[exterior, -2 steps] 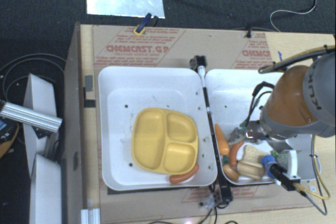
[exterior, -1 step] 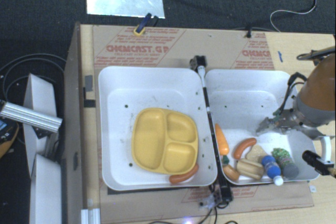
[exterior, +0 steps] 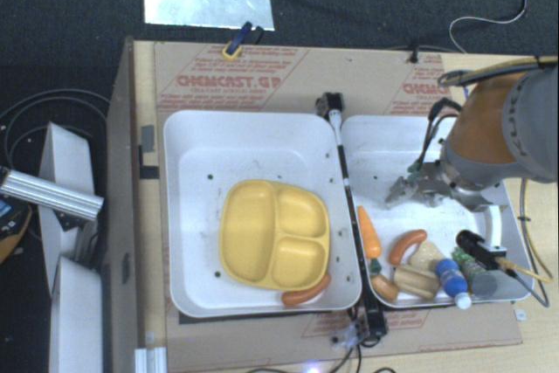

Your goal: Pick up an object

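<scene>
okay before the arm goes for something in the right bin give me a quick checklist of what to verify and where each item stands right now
1. Gripper carrying nothing: ok, nothing shows between its fingers; it sits over bare floor of the right bin.
2. Fingers open enough to grasp: cannot tell, they are too small and blurred.
3. Targets available: ok, a carrot, a sausage, a blue bottle and other items lie along the bin's near side.
4. A target standing apart: not ok for most, the pile is crowded; the carrot lies against the divider.
5. Left bin not involved: ok, the yellow tray and an orange sausage sit there, away from the gripper.
</scene>
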`<control>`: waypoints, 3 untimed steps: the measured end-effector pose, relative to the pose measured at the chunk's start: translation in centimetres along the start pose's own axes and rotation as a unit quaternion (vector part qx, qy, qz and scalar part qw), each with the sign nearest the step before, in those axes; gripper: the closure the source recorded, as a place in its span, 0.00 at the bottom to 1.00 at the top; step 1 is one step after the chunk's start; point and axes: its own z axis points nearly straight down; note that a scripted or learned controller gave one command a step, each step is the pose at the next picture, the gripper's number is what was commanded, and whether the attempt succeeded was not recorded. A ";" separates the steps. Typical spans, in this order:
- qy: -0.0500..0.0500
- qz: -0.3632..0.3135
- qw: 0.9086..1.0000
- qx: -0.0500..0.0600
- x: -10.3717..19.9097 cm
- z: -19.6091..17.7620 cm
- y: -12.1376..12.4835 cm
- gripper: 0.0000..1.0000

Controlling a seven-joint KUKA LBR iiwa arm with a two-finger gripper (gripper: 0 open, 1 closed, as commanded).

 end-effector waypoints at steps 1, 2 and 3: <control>0.000 0.001 1.000 0.001 1.1 0.0 -7.0 0.00; 0.000 0.001 1.000 -0.001 1.2 -1.1 -6.8 1.00; 0.000 0.000 1.000 -0.001 7.1 -10.1 3.8 1.00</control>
